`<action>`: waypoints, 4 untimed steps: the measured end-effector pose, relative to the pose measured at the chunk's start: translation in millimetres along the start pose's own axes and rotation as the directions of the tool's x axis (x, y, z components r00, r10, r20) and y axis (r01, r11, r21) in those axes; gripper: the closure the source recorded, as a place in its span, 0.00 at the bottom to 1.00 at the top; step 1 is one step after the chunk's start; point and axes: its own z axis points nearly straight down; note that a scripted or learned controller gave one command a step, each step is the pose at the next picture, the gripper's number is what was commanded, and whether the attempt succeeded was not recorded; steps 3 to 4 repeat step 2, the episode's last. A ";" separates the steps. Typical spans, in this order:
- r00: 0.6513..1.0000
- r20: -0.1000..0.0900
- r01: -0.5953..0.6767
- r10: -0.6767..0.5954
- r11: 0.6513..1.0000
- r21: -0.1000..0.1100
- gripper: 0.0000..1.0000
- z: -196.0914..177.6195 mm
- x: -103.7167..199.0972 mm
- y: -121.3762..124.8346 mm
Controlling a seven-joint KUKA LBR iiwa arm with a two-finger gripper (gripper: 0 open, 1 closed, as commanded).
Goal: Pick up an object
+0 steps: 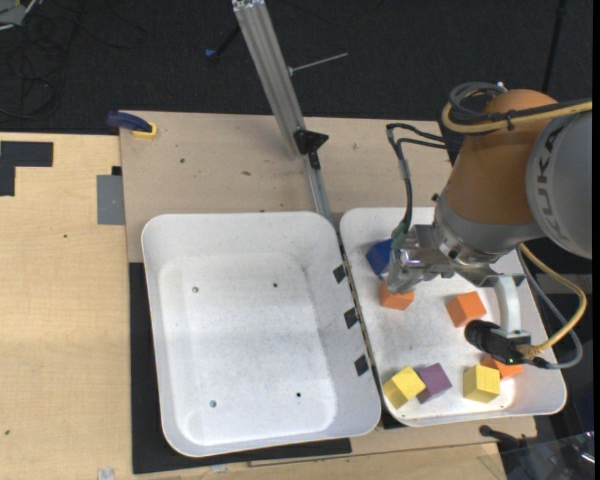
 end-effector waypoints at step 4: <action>1.000 0.000 0.001 -0.001 1.000 -0.001 1.00 -6.3 118.0 -17.2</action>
